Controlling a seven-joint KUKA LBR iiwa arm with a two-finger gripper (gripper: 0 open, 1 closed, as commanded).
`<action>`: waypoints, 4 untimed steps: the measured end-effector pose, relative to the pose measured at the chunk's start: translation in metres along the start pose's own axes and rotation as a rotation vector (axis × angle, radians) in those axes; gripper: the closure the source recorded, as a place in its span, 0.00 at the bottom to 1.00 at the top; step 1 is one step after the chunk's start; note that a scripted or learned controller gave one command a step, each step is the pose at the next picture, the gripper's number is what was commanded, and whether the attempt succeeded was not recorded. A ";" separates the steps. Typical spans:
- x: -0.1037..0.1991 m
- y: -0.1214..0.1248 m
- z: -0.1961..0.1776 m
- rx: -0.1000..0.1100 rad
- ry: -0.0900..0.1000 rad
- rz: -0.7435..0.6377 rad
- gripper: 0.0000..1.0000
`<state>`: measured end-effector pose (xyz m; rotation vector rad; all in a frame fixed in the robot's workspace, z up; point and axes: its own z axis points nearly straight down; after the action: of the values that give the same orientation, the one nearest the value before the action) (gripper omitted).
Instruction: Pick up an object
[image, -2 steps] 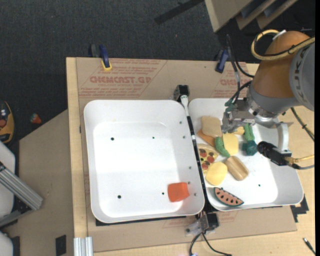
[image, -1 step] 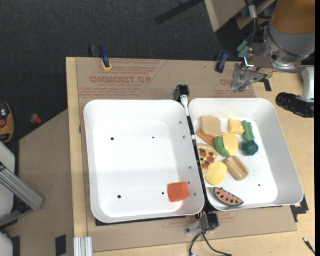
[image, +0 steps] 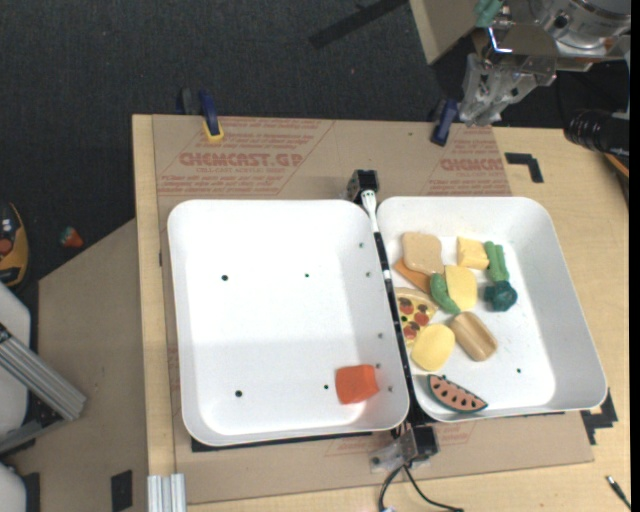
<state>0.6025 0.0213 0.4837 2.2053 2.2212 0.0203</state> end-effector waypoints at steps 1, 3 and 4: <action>0.047 -0.042 0.161 0.036 -0.001 0.002 1.00; 0.165 0.016 0.168 0.029 -0.002 0.002 1.00; 0.207 -0.005 0.048 0.004 0.006 0.000 1.00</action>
<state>0.5964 0.2279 0.4355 2.2107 2.2259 0.0217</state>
